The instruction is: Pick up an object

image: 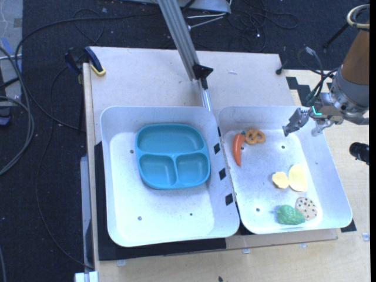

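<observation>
Above right bin's (329, 175) far rim | gripper (306, 124) spread, holding nothing | carrot (237, 148), pretzel (255, 136) below-left

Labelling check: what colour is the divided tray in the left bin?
Light blue tray, three compartments, seen best in the camera view.

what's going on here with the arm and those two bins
A grey robot arm reaches in from the right, its gripper hovering over the upper right rim of the right bin with nothing between its fingers. That bin holds toy food: an orange carrot, a pretzel, two yellow pieces, a cookie and a green piece. The left bin holds a blue divided tray. Nothing has been picked up yet.
</observation>
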{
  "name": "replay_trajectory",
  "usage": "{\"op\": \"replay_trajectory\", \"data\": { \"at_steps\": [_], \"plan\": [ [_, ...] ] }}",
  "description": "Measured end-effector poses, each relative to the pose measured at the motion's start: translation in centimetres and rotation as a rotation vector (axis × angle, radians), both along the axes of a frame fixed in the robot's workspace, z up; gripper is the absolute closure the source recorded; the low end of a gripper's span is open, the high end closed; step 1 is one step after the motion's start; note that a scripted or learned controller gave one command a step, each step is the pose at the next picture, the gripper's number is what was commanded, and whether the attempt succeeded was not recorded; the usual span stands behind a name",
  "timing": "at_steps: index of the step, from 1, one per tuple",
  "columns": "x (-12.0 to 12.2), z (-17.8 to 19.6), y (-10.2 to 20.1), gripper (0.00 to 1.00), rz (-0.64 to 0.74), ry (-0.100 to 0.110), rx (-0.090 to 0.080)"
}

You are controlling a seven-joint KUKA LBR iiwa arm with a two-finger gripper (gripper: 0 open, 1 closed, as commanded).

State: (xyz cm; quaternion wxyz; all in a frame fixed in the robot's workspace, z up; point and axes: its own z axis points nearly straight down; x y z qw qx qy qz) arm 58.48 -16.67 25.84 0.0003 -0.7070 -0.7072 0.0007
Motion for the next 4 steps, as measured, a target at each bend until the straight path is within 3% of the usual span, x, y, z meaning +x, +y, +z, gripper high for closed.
{"op": "replay_trajectory", "data": {
  "at_steps": [1, 4],
  "plan": [
    [0.0, 0.1, 0.0, 0.00, 0.000, -0.001, 0.000],
    [1.4, -16.4, 0.3, 0.00, 0.000, 0.002, 0.001]
  ]
}}
